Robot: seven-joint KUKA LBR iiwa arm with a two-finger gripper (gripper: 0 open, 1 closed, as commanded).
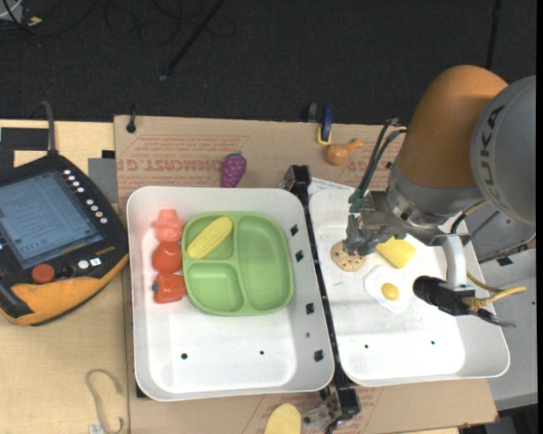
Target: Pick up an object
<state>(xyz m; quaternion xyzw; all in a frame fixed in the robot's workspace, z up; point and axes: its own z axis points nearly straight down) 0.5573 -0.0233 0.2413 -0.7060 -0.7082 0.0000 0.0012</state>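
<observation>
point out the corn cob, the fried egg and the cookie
corn cob (208, 236), camera view, middle of the cob
fried egg (388, 290), camera view, on the yolk
cookie (345, 259), camera view, exposed top face beside the gripper

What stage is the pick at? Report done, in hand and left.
Done: the claw is down in the right bin, right at the cookie. In hand: nothing is visibly between its fingers; whether they have closed is unclear. Left: grip and lift. The cookie, the yellow wedge and the fried egg all lie on the bin floor.
</observation>
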